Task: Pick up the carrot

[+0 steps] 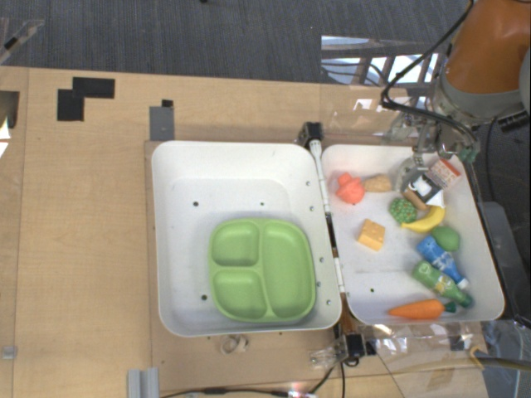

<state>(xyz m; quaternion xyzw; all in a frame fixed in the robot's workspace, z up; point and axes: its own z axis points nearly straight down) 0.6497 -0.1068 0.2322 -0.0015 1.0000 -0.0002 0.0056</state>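
The carrot (417, 309) is seen lying on its side at the lower right of the frame, along the near edge of the right bin (383, 279), just below a green bottle (441, 283). The gripper (417, 179) is held over the upper right part of that bin, well apart from the carrot; whether it is spread or pressed together cannot be told (that spot is cluttered). Just below it a banana (429, 220) and a dark green broccoli piece (403, 211) are found. A yellow cheese block (372, 235) and a red-orange lump (350, 189) are placed further left. A green divided plate (263, 268) is set in the left bin (187, 214).
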